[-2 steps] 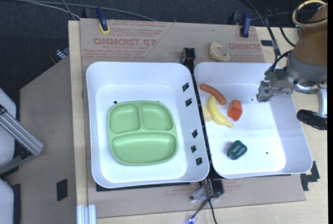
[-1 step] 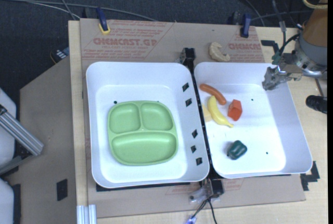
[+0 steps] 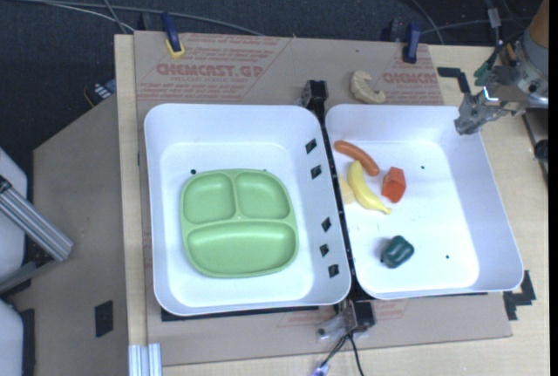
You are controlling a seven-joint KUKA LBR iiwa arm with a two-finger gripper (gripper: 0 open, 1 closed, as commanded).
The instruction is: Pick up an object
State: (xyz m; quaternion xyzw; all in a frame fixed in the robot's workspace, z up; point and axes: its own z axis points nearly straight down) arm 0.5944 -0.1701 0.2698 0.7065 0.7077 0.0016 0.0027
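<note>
Item: toy food in the right bin (image 3: 488, 191). We count a banana (image 3: 366, 191), a sausage (image 3: 357, 157), a red piece (image 3: 394, 184) and a green pepper (image 3: 397, 251), all likely light, stiff, smooth plastic. We judge the pepper, lying apart nearer us, easiest to pinch across its middle. Left bin (image 3: 166, 191): matte green divided plate (image 3: 237, 222). Tool (image 3: 471, 117) at the right bin's far right rim, carrying nothing; its grip we cannot tell.
</note>
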